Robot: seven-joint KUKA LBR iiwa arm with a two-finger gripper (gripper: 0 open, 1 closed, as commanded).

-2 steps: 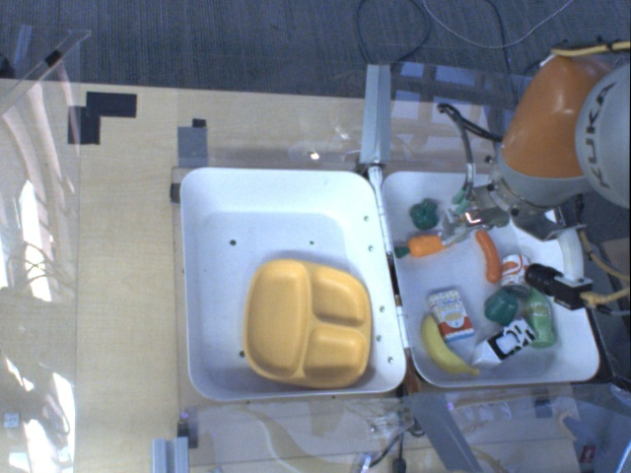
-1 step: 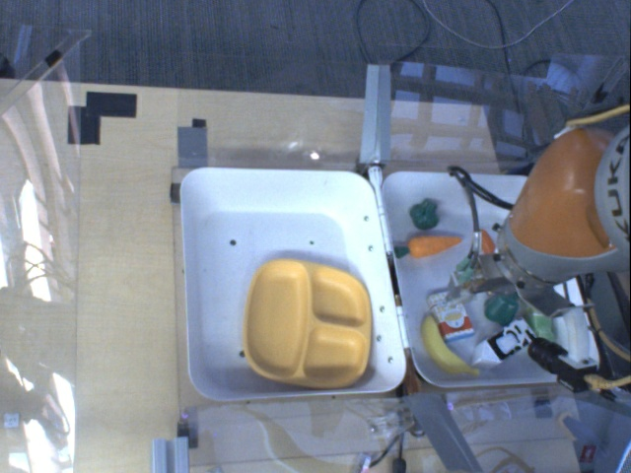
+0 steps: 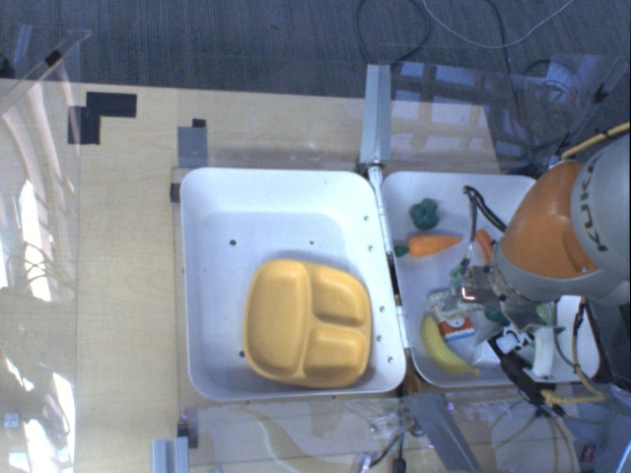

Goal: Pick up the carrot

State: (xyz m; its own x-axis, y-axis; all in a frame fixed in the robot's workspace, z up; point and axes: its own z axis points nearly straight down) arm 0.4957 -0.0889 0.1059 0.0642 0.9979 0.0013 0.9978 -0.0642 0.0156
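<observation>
Carrot (image 3: 434,245) is seen lying free in the right bin (image 3: 399,294), just below a green toy (image 3: 425,213). The gripper (image 3: 471,286) is poised nearby above a banana (image 3: 444,347); its state cannot be told. Approach is judged unfinished; a shift toward the carrot is needed.

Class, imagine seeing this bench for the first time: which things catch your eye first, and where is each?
The big yellow divided tray in the left bin stands out first. Next comes the arm's orange band over the right bin, with the carrot beside a green item and a banana at the front.
</observation>
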